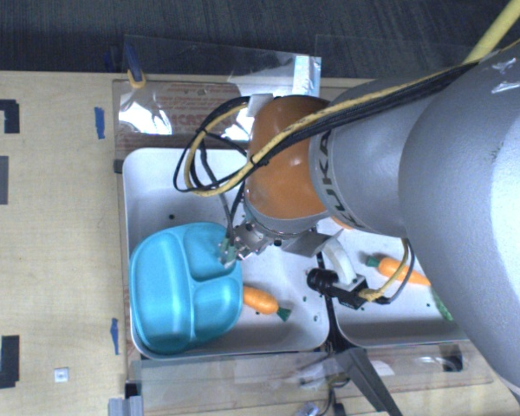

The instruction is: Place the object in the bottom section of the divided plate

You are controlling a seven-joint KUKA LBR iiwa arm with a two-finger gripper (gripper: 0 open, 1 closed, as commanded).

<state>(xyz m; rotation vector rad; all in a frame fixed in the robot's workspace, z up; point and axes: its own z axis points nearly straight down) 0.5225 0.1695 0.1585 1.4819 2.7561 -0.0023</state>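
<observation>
The hand [231,248] hangs at the blue plastic divided plate's [169,306] rim; its grip seemingly hidden, cannot tell. An orange toy carrot [262,301] lies beside the plate.

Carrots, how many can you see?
2. One carrot lies in the left bin, just right of the blue plate. Another carrot lies in the right bin. The arm may hide more.

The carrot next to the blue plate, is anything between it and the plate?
Nothing visible stands between them. The carrot lies on the white bin floor just right of the blue divided plate, almost at its rim. The gripper sits above, over the plate's upper right edge, not between them.
</observation>
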